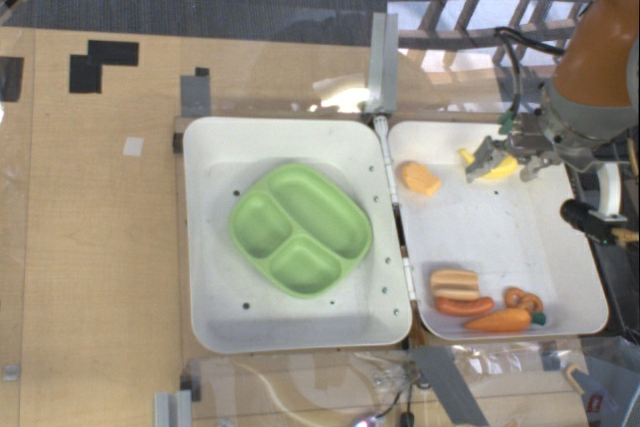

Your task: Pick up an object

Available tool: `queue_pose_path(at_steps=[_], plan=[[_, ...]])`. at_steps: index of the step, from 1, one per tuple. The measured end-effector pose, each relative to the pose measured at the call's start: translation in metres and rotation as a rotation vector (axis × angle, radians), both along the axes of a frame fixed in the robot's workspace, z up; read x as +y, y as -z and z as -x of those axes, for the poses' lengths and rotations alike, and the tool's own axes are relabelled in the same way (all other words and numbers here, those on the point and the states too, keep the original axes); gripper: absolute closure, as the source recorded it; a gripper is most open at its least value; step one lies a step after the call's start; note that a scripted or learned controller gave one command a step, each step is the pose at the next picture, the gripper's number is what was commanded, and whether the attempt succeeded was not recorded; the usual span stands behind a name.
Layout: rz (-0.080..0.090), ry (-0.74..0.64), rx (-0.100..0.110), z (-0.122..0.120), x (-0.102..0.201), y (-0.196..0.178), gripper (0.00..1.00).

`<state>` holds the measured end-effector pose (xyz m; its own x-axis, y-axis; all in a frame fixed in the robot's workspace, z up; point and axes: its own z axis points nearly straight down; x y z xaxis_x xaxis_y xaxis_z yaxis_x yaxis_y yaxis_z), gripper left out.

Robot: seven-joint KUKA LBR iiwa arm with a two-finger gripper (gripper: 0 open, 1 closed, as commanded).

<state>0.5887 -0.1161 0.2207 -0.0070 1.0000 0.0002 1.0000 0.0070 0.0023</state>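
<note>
Yellow banana-shaped toy (497, 168) lies under the grey two-finger gripper (506, 156), whose closure I cannot tell, and may slip sideways against the right white bin's wall (520, 128).

A yellow object (497, 167), banana-like, lies in the far part of the right bin (560, 245), partly hidden beneath the claw (512, 155). An orange lump (420, 178) rests by the bin's left wall; a hot dog (455, 283), sausage (463, 306) and carrot (500, 320) cluster at the near edge.
</note>
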Motion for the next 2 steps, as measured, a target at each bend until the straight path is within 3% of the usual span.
queue_pose_path(at_steps=[1, 2], plan=[[0.002, -0.091, 0.0, -0.051, -0.064, 0.101, 0.0], [0.001, -0.036, 0.008, -0.08, -0.082, 0.133, 0.0]])
